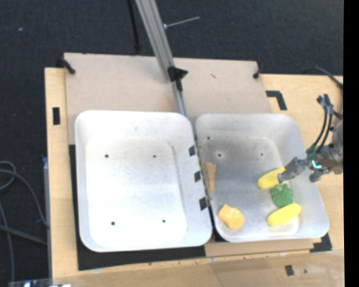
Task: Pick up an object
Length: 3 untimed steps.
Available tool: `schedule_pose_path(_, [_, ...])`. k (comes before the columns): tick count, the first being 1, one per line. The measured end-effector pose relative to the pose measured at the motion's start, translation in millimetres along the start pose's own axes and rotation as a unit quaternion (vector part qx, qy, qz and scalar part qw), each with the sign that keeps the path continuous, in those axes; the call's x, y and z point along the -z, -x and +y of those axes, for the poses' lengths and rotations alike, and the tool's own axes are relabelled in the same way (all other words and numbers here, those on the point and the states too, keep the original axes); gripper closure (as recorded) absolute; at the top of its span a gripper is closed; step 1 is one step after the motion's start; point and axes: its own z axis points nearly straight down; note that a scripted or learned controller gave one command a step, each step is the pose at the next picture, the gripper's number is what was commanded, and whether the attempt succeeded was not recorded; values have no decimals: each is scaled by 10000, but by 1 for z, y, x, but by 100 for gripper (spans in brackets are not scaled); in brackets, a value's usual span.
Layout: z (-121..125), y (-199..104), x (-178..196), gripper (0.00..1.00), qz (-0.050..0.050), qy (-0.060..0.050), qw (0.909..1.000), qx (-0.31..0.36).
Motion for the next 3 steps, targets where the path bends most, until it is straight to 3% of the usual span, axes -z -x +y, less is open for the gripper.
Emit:
schedule_pose_path(1, [1,0,2,0,-5,17,10000,-2])
schedule_pose_path(3, [-4,1,-103,0,-7,-13,10000,-17])
